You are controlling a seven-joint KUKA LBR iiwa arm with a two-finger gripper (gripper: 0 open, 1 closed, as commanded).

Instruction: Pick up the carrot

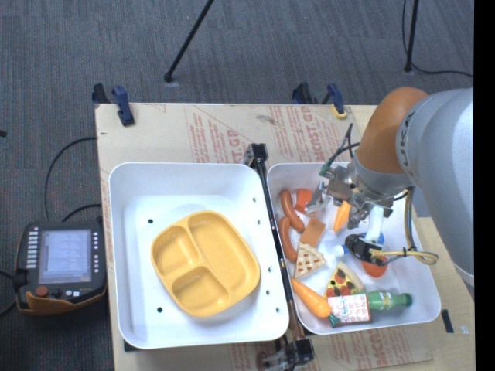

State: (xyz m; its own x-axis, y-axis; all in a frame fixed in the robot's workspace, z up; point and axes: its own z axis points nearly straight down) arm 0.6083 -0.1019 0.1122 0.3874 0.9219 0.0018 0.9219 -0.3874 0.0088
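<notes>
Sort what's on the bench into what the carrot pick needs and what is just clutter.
Needed: carrot, gripper, right bin.

Clutter: yellow divided plate in the left bin, hot dogs, pizza slices, green bottle.

We see the carrot (pixel 311 299) lying flat on the floor of the right bin (pixel 430 284), well apart from the gripper (pixel 346 207) and nearer the camera than it. It is plain orange, tapered, slanting with its thin tip toward the bin's left wall and its thick end touching a red-labelled carton (pixel 349 309).
</notes>
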